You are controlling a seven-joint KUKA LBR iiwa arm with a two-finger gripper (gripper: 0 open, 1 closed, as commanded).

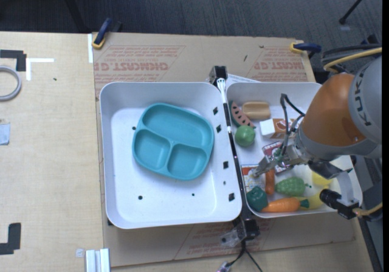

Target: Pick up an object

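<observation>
My gripper (270,165) hangs low in the right bin (273,86), over a heap of toy food. Directly below it lie a small orange piece (269,182) and a knobbly green vegetable (290,187). An orange carrot (281,205) and a dark green piece (256,199) rest along the bin's near wall. Farther back sit a green ball (245,136), a white cube (267,128), a watermelon slice (241,117) and a tan bread roll (256,109). The arm's orange band (333,120) hides the bin's right side. Nothing shows as lifted.
The left bin (121,204) holds a teal divided plate (173,142). A black clip (218,73) joins the bins at the back. Both bins stand on cardboard (158,61) over the wooden bench. A yellow piece (320,179) lies by the arm.
</observation>
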